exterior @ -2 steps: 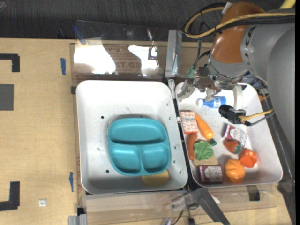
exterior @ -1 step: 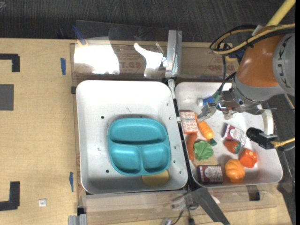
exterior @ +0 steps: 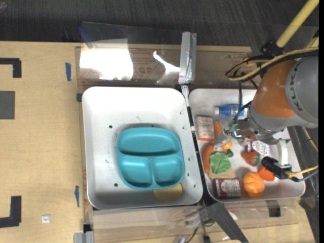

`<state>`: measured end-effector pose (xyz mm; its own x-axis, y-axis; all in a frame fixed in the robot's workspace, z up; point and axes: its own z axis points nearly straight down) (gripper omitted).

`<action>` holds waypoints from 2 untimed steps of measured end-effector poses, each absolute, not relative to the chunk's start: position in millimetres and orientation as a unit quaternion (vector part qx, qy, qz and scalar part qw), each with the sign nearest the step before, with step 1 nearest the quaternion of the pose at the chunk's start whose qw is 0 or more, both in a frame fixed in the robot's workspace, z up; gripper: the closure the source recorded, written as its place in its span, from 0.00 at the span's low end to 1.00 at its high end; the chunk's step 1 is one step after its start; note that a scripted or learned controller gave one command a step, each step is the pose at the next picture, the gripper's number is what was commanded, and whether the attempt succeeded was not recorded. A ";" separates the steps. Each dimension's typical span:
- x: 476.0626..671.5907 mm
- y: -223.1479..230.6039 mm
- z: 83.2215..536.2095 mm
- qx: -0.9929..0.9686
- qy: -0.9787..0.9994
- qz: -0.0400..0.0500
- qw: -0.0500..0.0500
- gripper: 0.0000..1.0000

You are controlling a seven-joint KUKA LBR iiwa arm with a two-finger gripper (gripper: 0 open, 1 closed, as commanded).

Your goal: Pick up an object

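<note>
Below, items run from the near edge of the bench to the far edge.

Near edge of left bin: one yellow sponge-like block (exterior: 167, 192), lying flat, its long axis left to right, touching the near rim of the tray.

Left bin (exterior: 96, 135): white and shallow; holds one teal divided tray (exterior: 150, 156) with three compartments, one wide one on the far side and two smaller ones on the near side; its long axis runs left to right.

Near part of right bin (exterior: 298, 189): one small can with a red label (exterior: 227, 188), lying on its side with its long axis left to right; just beside it on the right, one orange pumpkin-like toy (exterior: 254, 183), round, stem end toward the far side.

Middle of right bin: one green leafy toy (exterior: 219, 162) resting on a tan slab; one orange carrot-like piece (exterior: 207, 157) at its left, long axis near to far; one red strawberry-like toy (exterior: 251, 157).

Claw (exterior: 234, 132): low over the middle of the right bin, among the toys; whether it is spread or closed, and whether it has hold of anything, cannot be told.

Far part of right bin: one red-and-white packet (exterior: 204, 127), long axis near to far; one bottle with a blue label (exterior: 229, 110), lying on its side, long axis left to right.

Arm (exterior: 283, 97): grey with an orange band, entering from the right above the right bin.

Far edge: one clear plastic sheet (exterior: 131, 62) propped behind the left bin.
</note>
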<state>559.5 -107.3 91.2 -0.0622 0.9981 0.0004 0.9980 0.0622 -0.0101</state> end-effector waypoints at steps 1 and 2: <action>563.5 -106.1 106.3 -0.684 -0.729 -0.001 -0.001 1.00; 544.0 -83.5 186.2 -0.612 -0.791 -0.001 -0.002 1.00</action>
<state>544.0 -83.5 186.2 -0.2509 0.9680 -0.0020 0.9680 0.2509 0.0053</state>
